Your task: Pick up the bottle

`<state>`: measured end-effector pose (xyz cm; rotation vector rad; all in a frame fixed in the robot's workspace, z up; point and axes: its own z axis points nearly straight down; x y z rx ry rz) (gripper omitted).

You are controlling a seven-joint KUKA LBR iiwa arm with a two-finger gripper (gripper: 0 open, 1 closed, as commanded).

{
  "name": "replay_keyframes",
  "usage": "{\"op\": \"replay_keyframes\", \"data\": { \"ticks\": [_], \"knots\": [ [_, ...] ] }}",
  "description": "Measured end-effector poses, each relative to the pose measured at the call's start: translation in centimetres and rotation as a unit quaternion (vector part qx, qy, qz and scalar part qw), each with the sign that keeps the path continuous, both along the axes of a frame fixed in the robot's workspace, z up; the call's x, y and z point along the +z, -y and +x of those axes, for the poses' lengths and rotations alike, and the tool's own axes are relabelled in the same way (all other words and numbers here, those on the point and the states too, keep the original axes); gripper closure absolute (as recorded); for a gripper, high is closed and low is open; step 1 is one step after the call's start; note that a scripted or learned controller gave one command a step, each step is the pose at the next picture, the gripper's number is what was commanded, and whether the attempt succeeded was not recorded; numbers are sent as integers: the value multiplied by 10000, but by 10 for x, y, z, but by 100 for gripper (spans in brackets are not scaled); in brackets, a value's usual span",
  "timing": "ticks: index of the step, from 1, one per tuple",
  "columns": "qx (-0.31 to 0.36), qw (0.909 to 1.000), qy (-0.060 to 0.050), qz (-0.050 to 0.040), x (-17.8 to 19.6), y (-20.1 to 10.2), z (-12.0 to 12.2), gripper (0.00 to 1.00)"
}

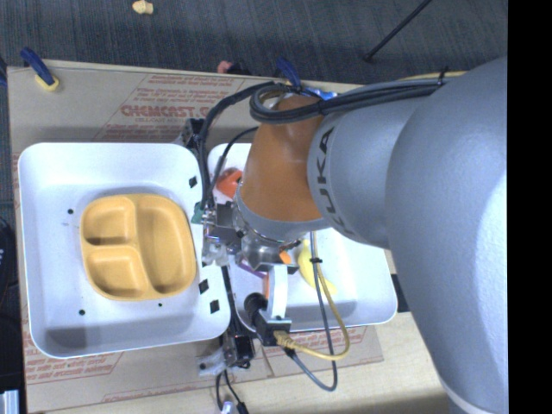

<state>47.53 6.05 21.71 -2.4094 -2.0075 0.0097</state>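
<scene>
I see grey arm with orange band (285, 166) low over right shallow white bin (366, 304) | hand state: I cannot tell, wrist covers it | bottle: I cannot make it out | yellow three-part plastic tray (138, 244) lies in left white bin (52, 188)

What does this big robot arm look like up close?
The arm is a thick, rounded grey shell with an orange band near the wrist and dark lettering beside it. Black cables loop over the top, and a yellow cable hangs below.
</scene>
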Motion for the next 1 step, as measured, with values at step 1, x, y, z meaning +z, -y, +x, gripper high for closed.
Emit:
{"op": "replay_keyframes", "data": {
  "ticks": [1],
  "knots": [
    [1579,9875,13,13,-5,55,1,100]
  ]
}}
